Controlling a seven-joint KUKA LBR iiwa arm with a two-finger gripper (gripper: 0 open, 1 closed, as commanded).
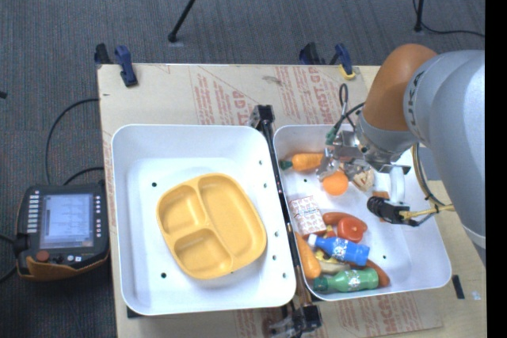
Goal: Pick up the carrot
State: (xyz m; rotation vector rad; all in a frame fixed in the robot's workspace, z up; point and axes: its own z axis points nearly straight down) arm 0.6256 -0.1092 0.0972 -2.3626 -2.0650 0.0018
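The carrot [307,256] lies along the left wall of the right bin [434,271], near its front edge, just beside a blue bottle [339,248] and a green one [352,280], so a good pick would come straight down and close across its width without catching the bottles. Farther back, the gripper [346,157] hovers over the bin's rear part, near an orange ball [335,183]. Nothing shows between its fingers, and how wide they stand I cannot tell.

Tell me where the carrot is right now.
The carrot lies in the right bin, near its upper left corner by the divider between the bins. The gripper is just to its right, with an orange ball below that.
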